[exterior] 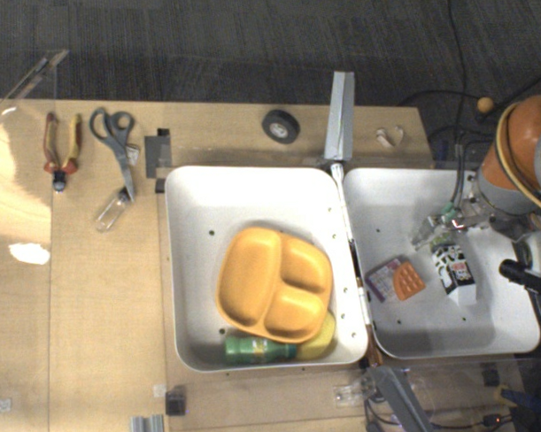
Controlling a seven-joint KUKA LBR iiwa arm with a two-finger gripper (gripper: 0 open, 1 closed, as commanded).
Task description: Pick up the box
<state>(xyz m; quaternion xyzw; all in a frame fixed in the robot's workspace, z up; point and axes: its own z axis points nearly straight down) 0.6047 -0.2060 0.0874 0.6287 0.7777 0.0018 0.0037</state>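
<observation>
1. Camera view puts the two white bins side by side on my bench; the right bin holds the target, and the left bin sits at its nine o'clock.
2. I read the box as the small white carton with dark print, lying flat on the right bin's floor a little to three o'clock of its centre.
3. At the box's nine o'clock, apart from it, lies an orange waffle-patterned piece touching a purple packet.
4. The gripper hangs at the box's twelve o'clock, just above it in the picture, and nothing shows between its tips. How far apart they stand, I cannot tell; the metalwork there is too small and cluttered.
5. The arm comes in from three o'clock, its orange band showing.
6. My judgement on handling: a light cardboard carton, fairly stiff, with smooth printed faces that may slip, and prone to denting if squeezed hard.
7. I would take it across the narrow width, at mid-length, so it does not tip.
8. The left bin carries a yellow divided tray lying over a green bottle; neither concerns this pick.
</observation>
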